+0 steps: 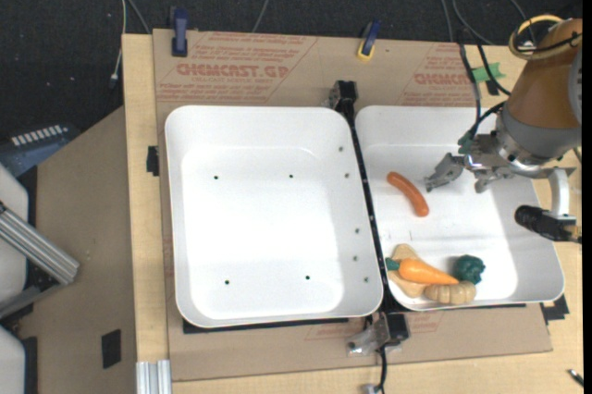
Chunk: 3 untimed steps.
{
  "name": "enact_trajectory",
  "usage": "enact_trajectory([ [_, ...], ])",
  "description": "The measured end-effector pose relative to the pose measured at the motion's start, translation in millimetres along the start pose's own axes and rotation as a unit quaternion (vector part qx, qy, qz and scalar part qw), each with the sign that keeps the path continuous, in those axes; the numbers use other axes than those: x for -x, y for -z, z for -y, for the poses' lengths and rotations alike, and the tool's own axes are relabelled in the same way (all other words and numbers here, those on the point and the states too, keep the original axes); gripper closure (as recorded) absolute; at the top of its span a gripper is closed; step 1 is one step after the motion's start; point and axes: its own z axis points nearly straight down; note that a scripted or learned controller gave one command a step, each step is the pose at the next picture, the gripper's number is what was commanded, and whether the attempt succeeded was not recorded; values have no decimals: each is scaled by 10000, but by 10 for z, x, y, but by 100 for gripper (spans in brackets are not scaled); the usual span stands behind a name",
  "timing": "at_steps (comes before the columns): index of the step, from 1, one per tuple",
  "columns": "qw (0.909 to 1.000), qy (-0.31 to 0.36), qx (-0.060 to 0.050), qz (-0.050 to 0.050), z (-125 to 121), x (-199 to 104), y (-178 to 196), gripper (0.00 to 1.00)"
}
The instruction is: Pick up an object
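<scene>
Right bin [518,226] holds sausage [408,194], carrot [421,271]; tool [462,172] spread wide, gripping nothing.

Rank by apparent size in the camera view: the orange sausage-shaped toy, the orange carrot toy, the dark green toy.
1. Orange carrot toy, longest.
2. Orange sausage-shaped toy, slightly shorter; the gap is small, so these two are close.
3. Dark green toy, clearly smallest.

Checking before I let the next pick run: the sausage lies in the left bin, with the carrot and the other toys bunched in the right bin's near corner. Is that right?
Not quite. The camera view shows the sausage in the right bin, just left of the gripper; it is not in the left bin. The rest holds: the carrot and the other toys sit bunched in the right bin's near corner.
</scene>
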Motion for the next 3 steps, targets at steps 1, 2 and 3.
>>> enact_trajectory([
  [1, 10000, 0, 40, 8, -14, 1, -469, 0],
  [2, 10000, 1, 48, 11, -17, 4, -352, 100],
  [3, 10000, 3, 45, 9, 30, -72, 132, 100],
])
